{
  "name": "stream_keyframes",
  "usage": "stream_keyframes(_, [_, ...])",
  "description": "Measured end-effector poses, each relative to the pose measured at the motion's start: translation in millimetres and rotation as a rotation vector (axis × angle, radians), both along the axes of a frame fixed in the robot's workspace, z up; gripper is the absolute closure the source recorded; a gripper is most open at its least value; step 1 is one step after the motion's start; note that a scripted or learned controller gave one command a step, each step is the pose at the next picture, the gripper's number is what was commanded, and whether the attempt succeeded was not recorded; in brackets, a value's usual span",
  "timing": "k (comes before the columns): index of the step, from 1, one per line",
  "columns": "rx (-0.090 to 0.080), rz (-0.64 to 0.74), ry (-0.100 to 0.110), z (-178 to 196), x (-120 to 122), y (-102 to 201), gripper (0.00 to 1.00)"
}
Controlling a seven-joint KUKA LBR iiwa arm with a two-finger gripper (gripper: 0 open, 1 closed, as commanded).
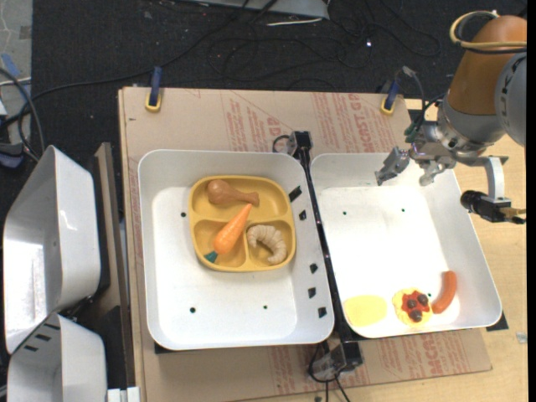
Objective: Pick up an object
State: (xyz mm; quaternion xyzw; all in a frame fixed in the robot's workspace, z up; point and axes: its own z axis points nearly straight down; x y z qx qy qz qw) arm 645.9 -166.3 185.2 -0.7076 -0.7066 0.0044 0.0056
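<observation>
Currently my end effector (413, 167) hangs open, empty, well above the sausage (445, 291); looks light, smooth, rigid — grip mid-length.

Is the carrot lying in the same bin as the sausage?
No, the carrot lies on the yellow plate in the left bin, while the sausage lies in the right bin.

Evenly and brightly lit from above. Mild glare on the white bins (377, 224), faintly washing out their floors. Soft, short shadows beneath the yellow plate (199, 249) and along bin walls. Dark, dim floor (75, 40) beyond the counter (251, 115). Slightly grainy, moderately sharp throughout.
</observation>
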Motion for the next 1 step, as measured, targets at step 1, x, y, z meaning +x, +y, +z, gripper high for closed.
stream_keyframes(1, [-0.002,0.003,-0.014,9.8,3.3,0.5,0.00])
